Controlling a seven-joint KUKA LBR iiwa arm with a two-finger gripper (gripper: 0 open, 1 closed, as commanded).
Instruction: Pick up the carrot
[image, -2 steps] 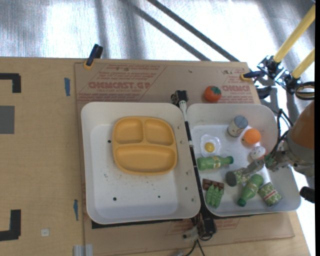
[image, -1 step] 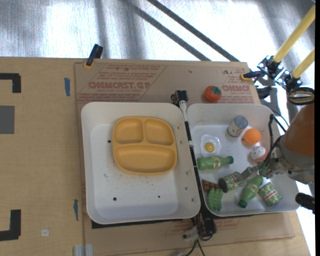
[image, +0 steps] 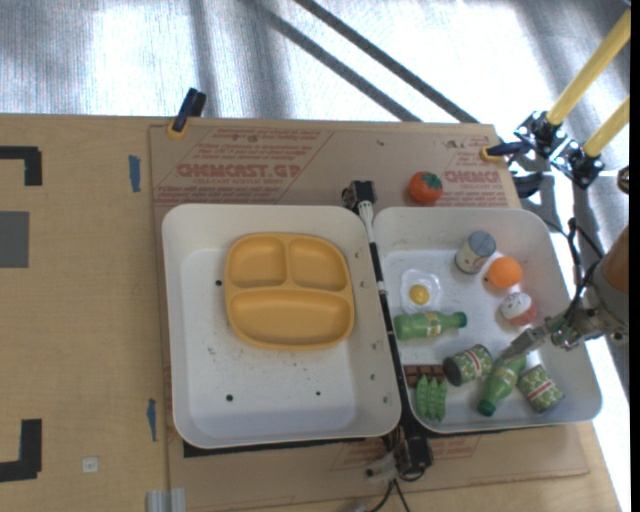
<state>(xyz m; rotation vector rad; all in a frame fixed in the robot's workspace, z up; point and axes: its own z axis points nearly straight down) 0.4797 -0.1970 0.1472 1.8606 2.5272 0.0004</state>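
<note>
The carrot (image: 505, 272) is most likely the rounded orange toy in the far part of the right bin (image: 572, 300), though its shape is hard to read from this angle. It lies just right of a small grey cup (image: 477, 250) and just beyond a white-and-red toy (image: 515, 307). The gripper (image: 522, 344) reaches in from the right, nearer than the carrot and low over the green bottle (image: 497, 385) and the cans (image: 468, 362). I cannot tell whether its jaws are apart or together, and nothing shows between them. The carrot looks like hollow moulded plastic, so it is probably very light, stiff and smooth. It would likely roll or squirt out of an off-centre pinch rather than crush. The jaws had best close across its widest middle from straight above, lined up so they miss the cup and the white-and-red toy. The left bin (image: 190, 330) holds a yellow divided plate (image: 290, 288).
</note>
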